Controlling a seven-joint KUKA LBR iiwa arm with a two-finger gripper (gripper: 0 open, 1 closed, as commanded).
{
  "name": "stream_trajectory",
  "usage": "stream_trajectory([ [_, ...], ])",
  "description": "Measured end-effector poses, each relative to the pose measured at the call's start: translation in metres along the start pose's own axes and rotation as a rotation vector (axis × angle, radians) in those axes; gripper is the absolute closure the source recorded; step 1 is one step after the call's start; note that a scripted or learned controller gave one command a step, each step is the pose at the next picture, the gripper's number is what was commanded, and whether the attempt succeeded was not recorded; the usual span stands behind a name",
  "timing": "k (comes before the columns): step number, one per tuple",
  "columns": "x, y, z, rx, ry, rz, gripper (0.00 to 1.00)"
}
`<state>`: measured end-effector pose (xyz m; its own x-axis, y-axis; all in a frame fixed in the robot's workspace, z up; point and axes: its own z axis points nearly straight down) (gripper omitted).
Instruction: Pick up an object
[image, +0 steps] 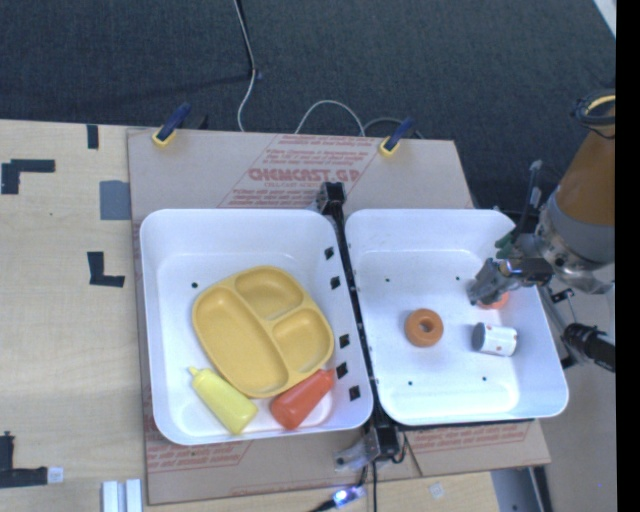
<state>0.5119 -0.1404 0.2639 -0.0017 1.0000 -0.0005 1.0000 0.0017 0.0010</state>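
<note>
In the right bin (400, 245) lie an orange ring-shaped donut (424, 327) and a small white cylinder with a dark end (494, 339). My gripper (490, 288) hangs over the bin's right side, just above and to the right of both. A bit of red-orange shows right beside its tips; I cannot tell what that is or whether it is held. The left bin (170, 240) holds a yellow divided plate (262, 328), a yellow bottle (223, 399) and a red-orange bottle (300, 398).
A black divider (345, 290) runs between the two bins. Both bins rest on a cardboard sheet (290, 170) held by yellow-blue clamps at the back. The arm's grey body with its orange band (590, 190) stands over the right bin's far right corner.
</note>
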Motion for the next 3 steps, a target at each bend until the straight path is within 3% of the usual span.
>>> stream_trajectory([
  [3, 0.148, 0.073, 0.031, 0.003, 0.001, -0.004, 1.00],
])
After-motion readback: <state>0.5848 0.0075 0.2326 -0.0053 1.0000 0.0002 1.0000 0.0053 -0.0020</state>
